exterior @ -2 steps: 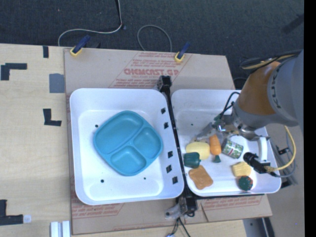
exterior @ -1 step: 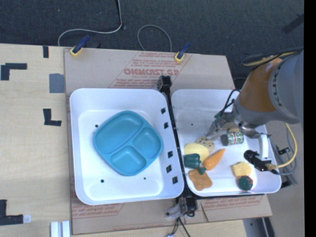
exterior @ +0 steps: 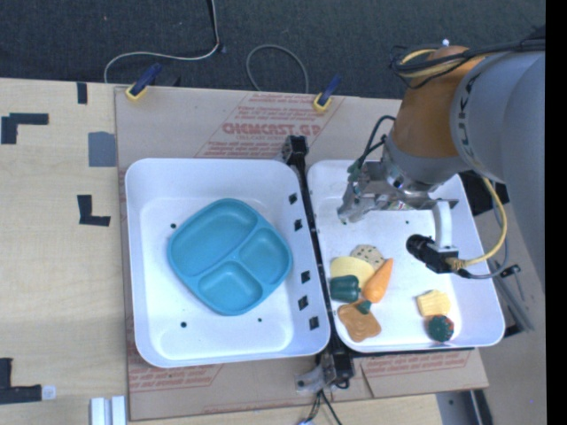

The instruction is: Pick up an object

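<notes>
My gripper (exterior: 353, 204) hangs over the upper left part of the right bin (exterior: 328, 184), above bare white floor, with nothing seen between its fingers. Below it lies a cluster of toy food: a pale yellow cheese piece (exterior: 361, 264), a green pepper (exterior: 344, 287), an orange carrot (exterior: 379, 281) and a tan bread-like piece (exterior: 359, 322). Near the bin's lower right corner sit a yellow block (exterior: 432, 303) and a dark green round piece (exterior: 439, 328).
The left bin (exterior: 146, 202) holds a blue sectioned plate (exterior: 230, 255). A black divider with clips (exterior: 306, 228) runs between the bins. The arm's grey and orange body (exterior: 452, 113) covers the right bin's upper right. Cables lie on the dark floor beyond the bench.
</notes>
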Tool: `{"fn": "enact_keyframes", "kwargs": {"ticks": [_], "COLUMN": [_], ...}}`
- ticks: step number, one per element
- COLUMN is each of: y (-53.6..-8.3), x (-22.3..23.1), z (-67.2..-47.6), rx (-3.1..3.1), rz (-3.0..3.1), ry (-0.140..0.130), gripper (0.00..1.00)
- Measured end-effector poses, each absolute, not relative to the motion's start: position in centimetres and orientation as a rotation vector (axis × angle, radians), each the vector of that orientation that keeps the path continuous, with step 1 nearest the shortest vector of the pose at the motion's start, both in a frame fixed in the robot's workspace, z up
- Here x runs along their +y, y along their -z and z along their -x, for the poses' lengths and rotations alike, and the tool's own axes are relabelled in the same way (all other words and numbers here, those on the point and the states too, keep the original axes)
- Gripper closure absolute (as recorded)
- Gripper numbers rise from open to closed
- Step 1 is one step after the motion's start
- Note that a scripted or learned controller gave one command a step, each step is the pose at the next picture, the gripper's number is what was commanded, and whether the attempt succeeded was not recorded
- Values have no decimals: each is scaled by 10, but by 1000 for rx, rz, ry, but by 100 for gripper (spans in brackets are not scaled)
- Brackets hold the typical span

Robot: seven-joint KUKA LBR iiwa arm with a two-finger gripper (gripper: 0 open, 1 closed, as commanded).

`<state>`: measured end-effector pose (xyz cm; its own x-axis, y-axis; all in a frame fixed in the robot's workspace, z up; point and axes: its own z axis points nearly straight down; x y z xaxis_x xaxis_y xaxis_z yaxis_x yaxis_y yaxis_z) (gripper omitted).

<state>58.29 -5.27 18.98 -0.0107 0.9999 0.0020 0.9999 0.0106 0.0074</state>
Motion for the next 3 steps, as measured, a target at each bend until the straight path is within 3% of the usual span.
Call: {"fn": "enact_keyframes", "kwargs": {"ticks": [1, 2, 3], "y": [-184, -104, -185], "x": [-59, -100, -122], "z": [-581, -558, -614], "rx": [2224, 2222, 2217], "rz": [-2220, -2231, -2212], "ry": [1, 13, -7], "gripper": [0, 0, 0]}}
